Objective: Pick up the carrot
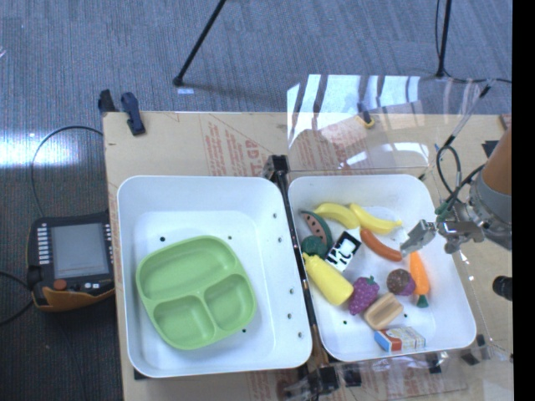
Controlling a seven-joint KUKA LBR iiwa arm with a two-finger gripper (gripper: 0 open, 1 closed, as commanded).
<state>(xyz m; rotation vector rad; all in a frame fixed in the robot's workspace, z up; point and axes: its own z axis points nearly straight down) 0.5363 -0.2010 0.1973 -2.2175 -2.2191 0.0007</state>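
Lying in the right bin (447, 324), the carrot (420, 277) sat just beside a dark round fruit (400, 281), with a sausage (381, 246) and grapes (363, 294) near. Poised just above the carrot's upper end, the hand (425, 237) had its fingers apart, gripping nothing.
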